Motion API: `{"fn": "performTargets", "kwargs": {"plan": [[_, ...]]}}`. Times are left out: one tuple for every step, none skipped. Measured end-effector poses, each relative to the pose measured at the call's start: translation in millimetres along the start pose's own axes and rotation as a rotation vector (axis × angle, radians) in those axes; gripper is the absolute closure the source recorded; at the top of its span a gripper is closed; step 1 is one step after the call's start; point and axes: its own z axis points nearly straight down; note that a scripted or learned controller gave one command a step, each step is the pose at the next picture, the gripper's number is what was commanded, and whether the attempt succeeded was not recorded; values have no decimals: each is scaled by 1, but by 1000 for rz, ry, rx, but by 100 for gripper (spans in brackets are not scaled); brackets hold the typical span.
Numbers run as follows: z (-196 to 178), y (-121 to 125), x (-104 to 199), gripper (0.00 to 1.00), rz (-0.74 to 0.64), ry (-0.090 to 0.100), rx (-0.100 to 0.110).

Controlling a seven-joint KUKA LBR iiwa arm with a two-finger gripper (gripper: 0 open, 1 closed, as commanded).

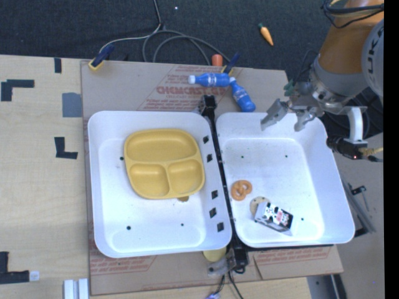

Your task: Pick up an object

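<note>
Gripper (pixel 287 118) is spread wide with nothing between its fingers, hanging over the right bin's (pixel 283 148) far rim, so the pick hasn't started. Candidates sit near the front: pretzel (pixel 241 189) and a black-and-white packet (pixel 275 217), close together. Middle of that bin is bare, plenty of room. Yellow tray (pixel 164 162) fills the left bin (pixel 106 185).

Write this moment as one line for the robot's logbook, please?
gripper: open, above right bin's far edge, holding nothing | right bin: pretzel, small black-and-white packet | left bin: yellow tray
</note>
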Motion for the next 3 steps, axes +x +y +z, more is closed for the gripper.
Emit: {"fn": "performTargets", "kwargs": {"plan": [[101,-56,-15,0,4,2,13],[145,-124,24,0,1,5,12],[175,-129,11,0,1,1,-3]]}}
